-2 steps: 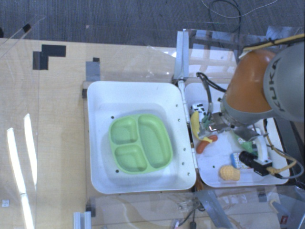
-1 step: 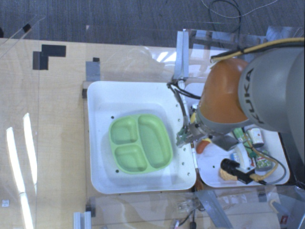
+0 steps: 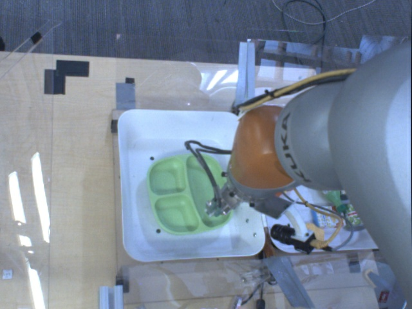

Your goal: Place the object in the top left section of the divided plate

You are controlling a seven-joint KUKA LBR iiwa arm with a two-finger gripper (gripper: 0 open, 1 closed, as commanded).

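A light green divided plate lies in the left white bin. Two of its sections show on its left side, both bare. Its right part is covered by the arm. The grey arm with its orange band reaches in from the right and hangs over the plate's right side. The gripper shows as a small metal tip at the plate's lower right part. I see no object between the fingers or on the plate.
The right bin is mostly hidden under the arm; small colourful items show at its right edge. Black tape marks lie on the wooden bench at the upper left.
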